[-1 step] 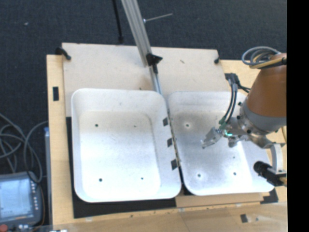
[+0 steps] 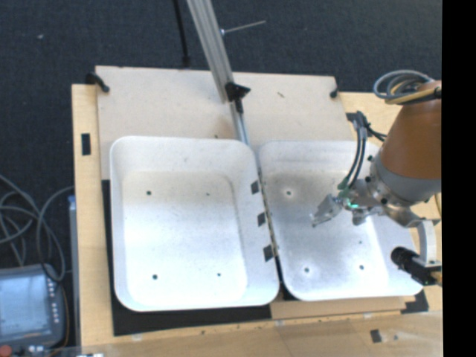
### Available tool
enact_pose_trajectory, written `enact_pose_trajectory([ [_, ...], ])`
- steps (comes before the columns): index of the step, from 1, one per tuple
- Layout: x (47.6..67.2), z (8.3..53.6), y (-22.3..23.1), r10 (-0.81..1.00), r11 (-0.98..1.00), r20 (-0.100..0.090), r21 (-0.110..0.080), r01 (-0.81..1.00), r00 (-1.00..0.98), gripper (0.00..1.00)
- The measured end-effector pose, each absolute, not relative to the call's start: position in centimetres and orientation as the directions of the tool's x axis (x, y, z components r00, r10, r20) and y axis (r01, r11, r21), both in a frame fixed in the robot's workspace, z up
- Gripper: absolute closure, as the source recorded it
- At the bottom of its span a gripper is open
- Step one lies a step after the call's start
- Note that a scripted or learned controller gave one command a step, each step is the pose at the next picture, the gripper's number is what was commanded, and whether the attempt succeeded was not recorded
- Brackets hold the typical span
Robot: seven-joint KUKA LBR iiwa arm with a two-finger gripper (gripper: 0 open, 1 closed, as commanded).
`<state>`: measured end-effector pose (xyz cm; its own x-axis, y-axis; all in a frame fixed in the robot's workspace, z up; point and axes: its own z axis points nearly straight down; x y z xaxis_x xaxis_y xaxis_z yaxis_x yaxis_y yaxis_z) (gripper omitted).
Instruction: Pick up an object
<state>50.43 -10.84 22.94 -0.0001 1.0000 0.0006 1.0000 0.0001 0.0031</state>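
**Arm over the right-hand bin, no object seen**

Nothing to pick up can be made out in either bin; their white floors show only dark speckles and small holes. The end effector [image 2: 325, 212] sits right of centre in the frame, above the floor of the right bin [image 2: 312, 274]; whether it is open or closed cannot be told. The orange-banded arm [image 2: 413, 143] enters at the right edge. The left bin [image 2: 186, 222] lies beside it on the desk [image 2: 163, 99]. A metal rail [image 2: 212, 39] slants down from the top.
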Motion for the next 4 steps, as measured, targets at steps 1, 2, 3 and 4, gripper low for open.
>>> enact_pose_trajectory([
  [1, 50.9, 16.8, -10.9, 1.0, -0.002, -0.001, -0.004, 1.0, 0.002, 0.0],
  [2, 50.4, 10.7, -10.5, 1.0, -0.002, -0.001, -0.005, 1.0, 0.002, 0.0],
  [3, 50.4, 10.1, -10.6, 1.0, -0.003, -0.001, 0.0, 1.0, 0.003, 0.0],
  [4, 50.6, 11.2, -10.5, 1.0, -0.006, 0.003, 0.006, 1.0, 0.006, 1.0],
])
